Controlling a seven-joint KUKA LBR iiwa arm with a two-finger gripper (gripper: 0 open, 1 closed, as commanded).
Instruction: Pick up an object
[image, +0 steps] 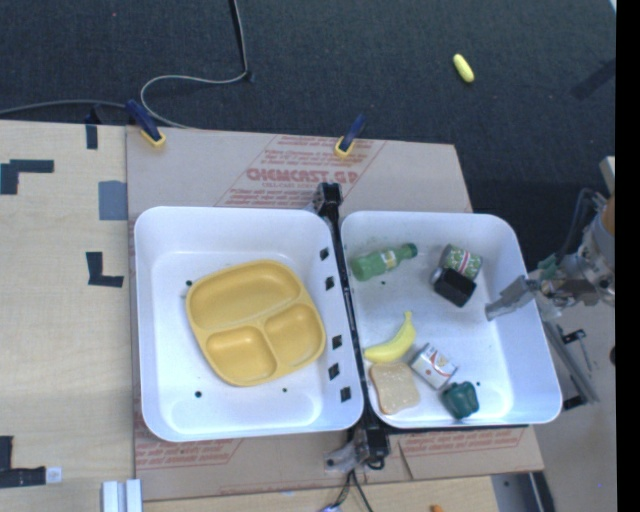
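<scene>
At the right bin's (520, 330) right rim we see our pincer (510, 300) hovering low, its grip state unclear to us, with the black-and-green can (456, 273) lying just left of it.

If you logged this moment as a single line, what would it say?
gripper: at right bin's right edge, holding nothing | right bin: bottle, banana, bread, cans | left bin: yellow plate

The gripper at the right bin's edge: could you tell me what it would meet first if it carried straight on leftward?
Probably the black block, beside the green can; the gripper may pass above it, since height is unclear.
</scene>
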